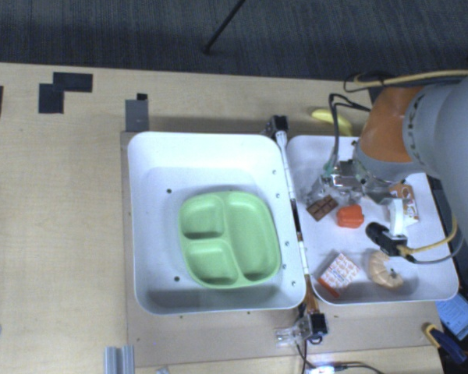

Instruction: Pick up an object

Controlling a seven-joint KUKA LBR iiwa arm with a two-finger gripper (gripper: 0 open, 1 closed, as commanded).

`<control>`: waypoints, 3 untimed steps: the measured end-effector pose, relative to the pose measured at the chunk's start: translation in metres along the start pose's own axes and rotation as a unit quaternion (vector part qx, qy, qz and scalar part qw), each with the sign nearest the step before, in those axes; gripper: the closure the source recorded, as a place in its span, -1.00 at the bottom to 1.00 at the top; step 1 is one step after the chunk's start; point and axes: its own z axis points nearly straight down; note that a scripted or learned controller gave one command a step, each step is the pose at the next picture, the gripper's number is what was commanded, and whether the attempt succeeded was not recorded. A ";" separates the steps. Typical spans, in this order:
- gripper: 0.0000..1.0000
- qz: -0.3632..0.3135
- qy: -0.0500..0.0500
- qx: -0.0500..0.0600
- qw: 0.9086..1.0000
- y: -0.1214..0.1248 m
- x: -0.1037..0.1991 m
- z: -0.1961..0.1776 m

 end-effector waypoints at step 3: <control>-1.00 0.001 0.000 -0.001 1.000 -0.044 -0.003 -0.001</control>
